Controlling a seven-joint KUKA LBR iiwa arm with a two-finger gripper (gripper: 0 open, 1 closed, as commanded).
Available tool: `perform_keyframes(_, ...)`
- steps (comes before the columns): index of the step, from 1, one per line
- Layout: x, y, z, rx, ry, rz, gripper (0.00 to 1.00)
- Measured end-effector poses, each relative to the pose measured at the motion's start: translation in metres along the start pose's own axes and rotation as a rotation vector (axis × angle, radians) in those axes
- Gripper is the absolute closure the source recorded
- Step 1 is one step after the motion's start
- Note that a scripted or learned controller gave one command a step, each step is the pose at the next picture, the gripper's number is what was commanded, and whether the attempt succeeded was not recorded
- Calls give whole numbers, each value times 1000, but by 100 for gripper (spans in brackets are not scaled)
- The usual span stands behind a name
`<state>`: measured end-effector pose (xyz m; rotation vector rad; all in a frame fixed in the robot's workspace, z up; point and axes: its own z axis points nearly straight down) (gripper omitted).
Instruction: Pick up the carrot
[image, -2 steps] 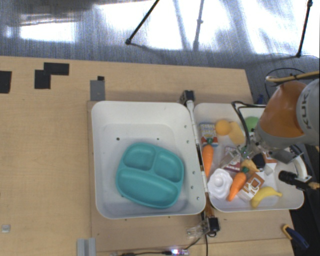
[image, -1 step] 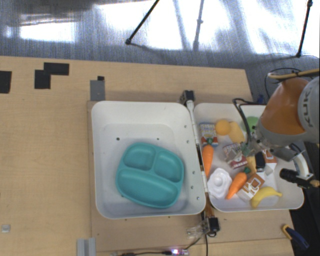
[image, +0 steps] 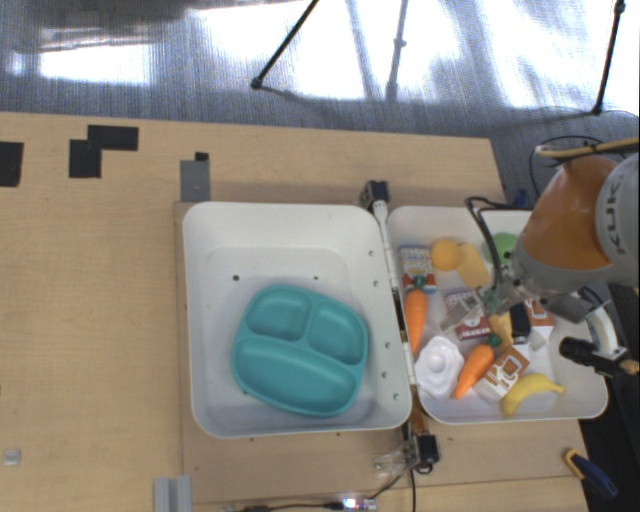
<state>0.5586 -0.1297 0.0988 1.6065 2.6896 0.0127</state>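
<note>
Right bin: carrot lies lengthwise, tip toward cam.

Two white bins, one teal plate, two carrots, one banana

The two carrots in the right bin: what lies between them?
In the camera view, a white egg-like piece lies between the upright carrot by the left wall and the tilted carrot, touching or nearly touching both.
</note>
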Motion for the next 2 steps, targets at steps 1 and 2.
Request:
perform_keyframes(1, -3, -14, 11, 3, -1, 1, 0)
perform_keyframes(2, 40, -45, 10, 0, -6, -59, 0)
